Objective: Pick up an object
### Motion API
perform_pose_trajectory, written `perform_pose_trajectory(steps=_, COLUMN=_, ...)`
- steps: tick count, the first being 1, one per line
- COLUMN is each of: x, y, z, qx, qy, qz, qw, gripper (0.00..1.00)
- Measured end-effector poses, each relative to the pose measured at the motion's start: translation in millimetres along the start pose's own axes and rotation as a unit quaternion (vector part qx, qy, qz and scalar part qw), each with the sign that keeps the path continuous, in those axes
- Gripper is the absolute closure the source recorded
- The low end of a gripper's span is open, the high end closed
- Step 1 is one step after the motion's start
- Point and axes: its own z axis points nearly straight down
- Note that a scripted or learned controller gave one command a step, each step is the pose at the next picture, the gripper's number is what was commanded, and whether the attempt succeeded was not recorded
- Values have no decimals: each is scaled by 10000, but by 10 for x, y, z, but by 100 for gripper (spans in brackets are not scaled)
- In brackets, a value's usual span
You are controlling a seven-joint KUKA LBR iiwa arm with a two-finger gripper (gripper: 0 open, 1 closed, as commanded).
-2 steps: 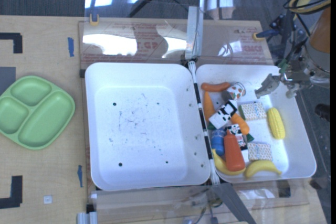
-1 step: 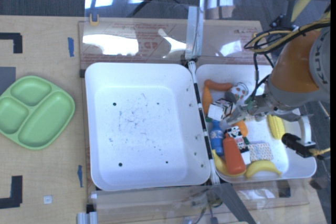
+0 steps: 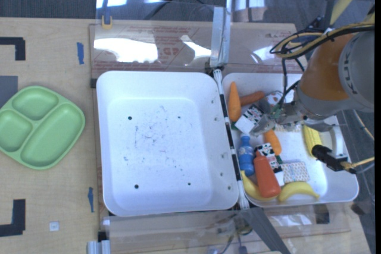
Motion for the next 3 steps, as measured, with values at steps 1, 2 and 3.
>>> perform_pose_trajectory(steps=1, x=-7, y=168, z=-2, qx=-16, qy=-13, qz=-798, qw=9968, gripper=0)
perform_pose_trajectory(steps=2, x=-35, y=197, z=-124, qx=-60, qy=-37, qz=-783, qw=9969, gripper=100)
perform_pose_trajectory(steps=3, x=-34, y=194, z=-121, qx=-53, qy=-36, qz=-784, qw=9969, gripper=0)
